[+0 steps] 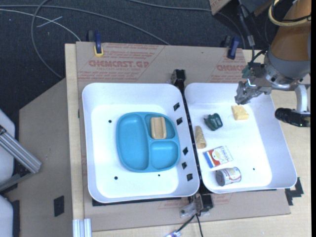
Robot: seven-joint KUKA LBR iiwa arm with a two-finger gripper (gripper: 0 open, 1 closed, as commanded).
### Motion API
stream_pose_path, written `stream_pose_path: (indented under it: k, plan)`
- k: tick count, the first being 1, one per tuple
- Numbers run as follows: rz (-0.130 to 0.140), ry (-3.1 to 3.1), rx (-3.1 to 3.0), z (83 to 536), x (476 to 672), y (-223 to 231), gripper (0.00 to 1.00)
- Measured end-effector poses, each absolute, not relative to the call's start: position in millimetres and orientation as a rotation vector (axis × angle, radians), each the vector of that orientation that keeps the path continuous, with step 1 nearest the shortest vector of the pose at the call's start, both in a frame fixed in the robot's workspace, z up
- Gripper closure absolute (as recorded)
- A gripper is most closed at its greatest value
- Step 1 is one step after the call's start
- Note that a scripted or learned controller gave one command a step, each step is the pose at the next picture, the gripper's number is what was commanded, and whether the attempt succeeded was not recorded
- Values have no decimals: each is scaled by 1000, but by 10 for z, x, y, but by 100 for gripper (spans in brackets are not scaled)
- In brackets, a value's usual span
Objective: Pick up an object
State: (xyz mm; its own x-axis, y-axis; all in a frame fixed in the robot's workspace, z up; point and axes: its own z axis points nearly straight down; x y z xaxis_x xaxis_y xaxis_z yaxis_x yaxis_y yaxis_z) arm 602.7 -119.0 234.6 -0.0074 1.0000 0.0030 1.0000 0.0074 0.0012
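My gripper (242, 98) hangs over the back of the right bin (276, 142), just above and left of a pale yellow block (241, 113). Nothing shows between its fingers. A dark green object (214, 121) lies left of the block. A tan cylinder (200, 137) rests near the bin's left wall. Toward the front lie a red, white and blue packet (218, 156) and a small can on its side (228, 176).
The left bin (98, 132) holds a blue divided tray (129, 143) with a tan wooden piece (158, 127) in its upper right compartment. Black clips line the divider between the bins (183, 132). Cables run across the floor at the back left.
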Motion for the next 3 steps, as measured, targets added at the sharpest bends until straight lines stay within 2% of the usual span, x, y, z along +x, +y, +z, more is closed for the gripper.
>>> stream_pose_path:
  k: [1,2,3]
  plan:
    - [-2,-2226,-2213,2390,6028,-704,100]
    - [1,-2225,-2213,2256,6109,-139,100]
    - [-6,-2228,-2215,2348,6243,394,100]
